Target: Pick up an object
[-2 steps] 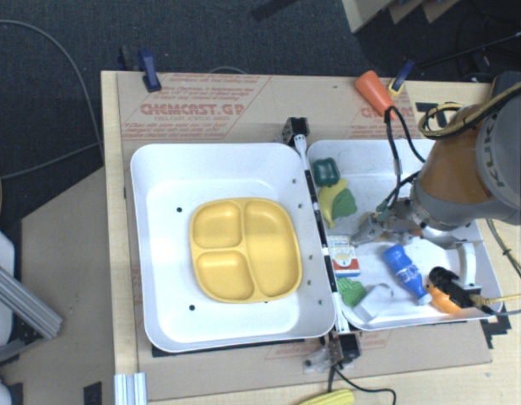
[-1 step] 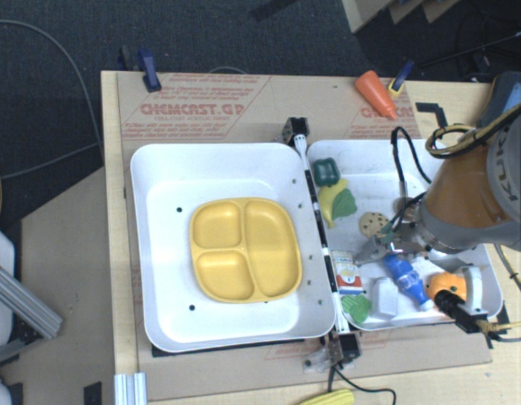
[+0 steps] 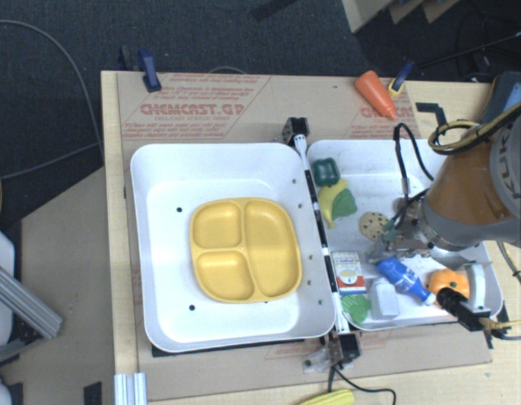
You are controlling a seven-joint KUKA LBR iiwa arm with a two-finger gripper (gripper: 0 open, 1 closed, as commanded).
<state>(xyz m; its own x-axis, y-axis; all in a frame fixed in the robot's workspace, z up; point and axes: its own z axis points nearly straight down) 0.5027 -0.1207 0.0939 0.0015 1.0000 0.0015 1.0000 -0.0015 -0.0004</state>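
Tool (image 3: 393, 241) just above blue bottle (image 3: 404, 278)

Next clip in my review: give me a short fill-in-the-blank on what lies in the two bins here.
1. The yellow divided plate lies in the ____ bin of the view.
2. That plate has ____ compartments.
3. The arm reaches over the ____ bin of the view.
4. The blue bottle lies beside a fruit coloured ____.

Missing words: left; three; right; orange
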